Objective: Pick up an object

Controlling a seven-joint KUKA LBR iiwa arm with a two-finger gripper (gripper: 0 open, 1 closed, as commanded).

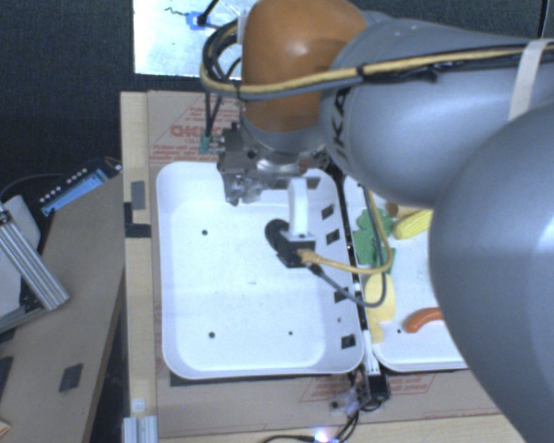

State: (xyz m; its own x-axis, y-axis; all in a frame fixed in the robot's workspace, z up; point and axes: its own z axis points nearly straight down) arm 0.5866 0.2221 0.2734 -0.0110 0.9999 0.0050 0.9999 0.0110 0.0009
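My gripper (241, 190) hangs over the far part of the left white bin (212, 340), close to its back rim, under the orange wrist band. Nothing shows beneath it on the bin floor. In the right bin (425, 358), mostly covered by the arm, lie a green object (365, 233), a yellow piece (412, 221), a pale yellow object (377, 295) by the divider and a small orange object (423, 319) near the front.
The two bins meet at a dividing rim (351, 284) with black clips along it. Cardboard (180, 127) lies under the bins. A side table with a metal rail (18, 247) stands to the left. The grey arm covers the right side.
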